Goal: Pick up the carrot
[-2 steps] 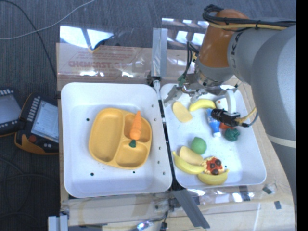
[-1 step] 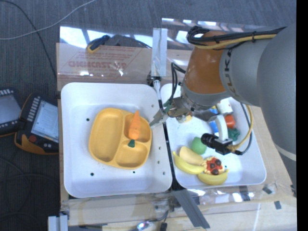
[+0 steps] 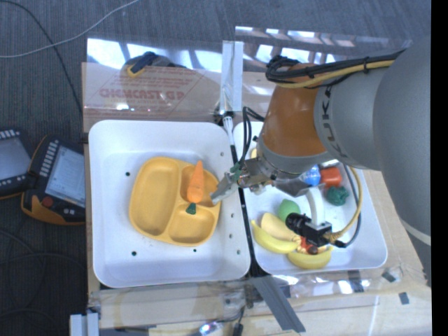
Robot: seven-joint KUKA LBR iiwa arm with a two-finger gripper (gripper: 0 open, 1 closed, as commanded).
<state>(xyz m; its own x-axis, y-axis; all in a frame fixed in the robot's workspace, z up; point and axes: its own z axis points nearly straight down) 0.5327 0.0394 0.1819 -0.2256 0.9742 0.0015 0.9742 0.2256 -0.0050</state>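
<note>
The orange carrot (image 3: 196, 182), with its small green top toward the near side, lies on a yellow divided plate (image 3: 155, 201) in the left white bin (image 3: 112, 250). It rests over the plate's right-hand ridge. My gripper (image 3: 225, 186) hangs just right of the carrot, above the bin's right wall next to the divider between the bins. It sits close beside the carrot, and nothing shows in its grasp. The arm's orange band (image 3: 294, 121) and grey body rise behind it over the right bin.
The right bin (image 3: 371, 254) holds two yellow bananas (image 3: 276, 235), a green ball (image 3: 288, 208), a blue piece (image 3: 313, 176), an orange-red piece (image 3: 331, 175) and a dark green piece (image 3: 339, 195). A handheld controller (image 3: 56, 180) lies on the floor at left.
</note>
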